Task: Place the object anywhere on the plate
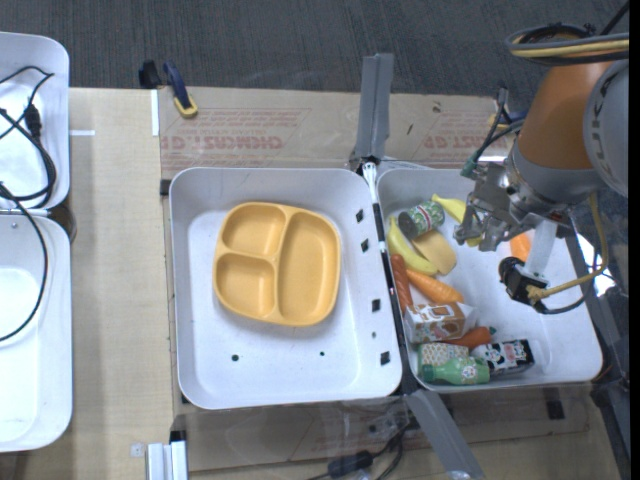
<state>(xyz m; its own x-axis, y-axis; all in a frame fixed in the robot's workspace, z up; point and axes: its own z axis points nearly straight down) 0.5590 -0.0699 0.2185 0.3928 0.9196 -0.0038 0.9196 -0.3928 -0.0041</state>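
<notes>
Claw (481, 230), grip state unclear, hangs over right bin (570, 353) of toy food; plate (277, 263) in left bin (200, 348).

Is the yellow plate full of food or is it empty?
Empty. The yellow plate in the left bin shows bare compartments, and the banana and carrot lie in the right bin.

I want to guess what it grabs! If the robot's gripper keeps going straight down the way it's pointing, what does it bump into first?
Probably the banana or bare bin floor beside it; the gripper hangs just right of it, and depth is hard to judge.
</notes>
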